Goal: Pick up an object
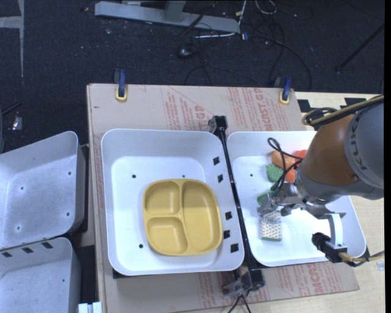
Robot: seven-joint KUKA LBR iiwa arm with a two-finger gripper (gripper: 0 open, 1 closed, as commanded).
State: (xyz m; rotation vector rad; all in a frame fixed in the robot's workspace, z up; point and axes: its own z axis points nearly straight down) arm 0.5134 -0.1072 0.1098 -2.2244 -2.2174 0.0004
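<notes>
Gripper (272, 209) sits low in the right bin (351, 241), just above a checkered sponge (271, 230); its grip state I can't tell. Green and orange objects (279, 165), perhaps toys, lie beyond; a yellow divided tray (182, 216) fills the left bin (122, 183)

— What lies around the table (159, 110)?
— Dark speckled floor (55, 55), with black cables (269, 43) and a grey metal frame (165, 15) at the top.
— And left?
— Spare white bins (36, 183).

Left bin (122, 183): holds a yellow three-compartment tray (182, 216).
Right bin (305, 254): small patterned pad (271, 230), green item (275, 173), orange item (281, 158).
Arm (333, 162): reaches over the right bin.
Gripper (273, 208): just above the pad.
Desk (165, 104): bears both bins.
</notes>
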